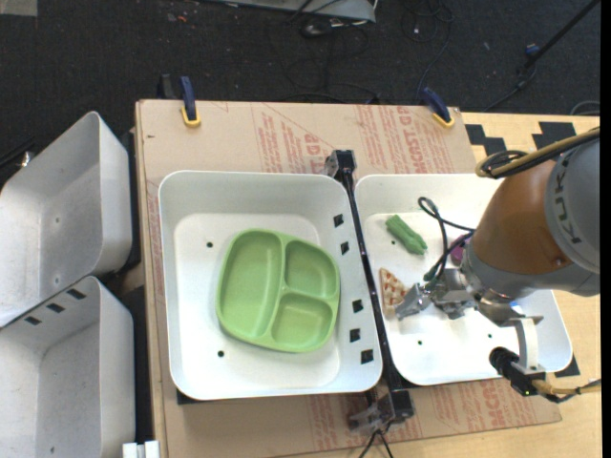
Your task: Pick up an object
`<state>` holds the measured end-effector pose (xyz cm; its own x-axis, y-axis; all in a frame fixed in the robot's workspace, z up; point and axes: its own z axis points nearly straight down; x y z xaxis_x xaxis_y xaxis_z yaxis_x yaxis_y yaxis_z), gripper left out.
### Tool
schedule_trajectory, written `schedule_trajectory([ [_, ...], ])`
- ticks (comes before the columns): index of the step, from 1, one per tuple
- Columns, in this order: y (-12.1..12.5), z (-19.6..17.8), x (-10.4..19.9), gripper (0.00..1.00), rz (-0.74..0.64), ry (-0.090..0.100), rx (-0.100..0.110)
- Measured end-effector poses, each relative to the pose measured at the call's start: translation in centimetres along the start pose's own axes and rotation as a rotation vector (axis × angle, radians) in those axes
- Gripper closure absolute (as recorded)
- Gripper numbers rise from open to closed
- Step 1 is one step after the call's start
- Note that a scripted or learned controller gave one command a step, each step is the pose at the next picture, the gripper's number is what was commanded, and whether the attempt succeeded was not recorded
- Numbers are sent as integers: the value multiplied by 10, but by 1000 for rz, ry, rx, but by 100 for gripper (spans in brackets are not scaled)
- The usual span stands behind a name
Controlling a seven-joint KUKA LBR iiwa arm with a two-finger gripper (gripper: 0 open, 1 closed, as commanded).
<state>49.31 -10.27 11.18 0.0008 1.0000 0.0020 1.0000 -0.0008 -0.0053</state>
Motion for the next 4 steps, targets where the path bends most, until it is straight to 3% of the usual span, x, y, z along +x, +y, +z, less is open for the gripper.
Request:
schedule_trajectory([
  [1,0,21,1,0,0,-1,-2],
  [2,0,10,0,100,2,-1,-4],
  [4,-1,-100,6,100,-4,-3,-10],
])
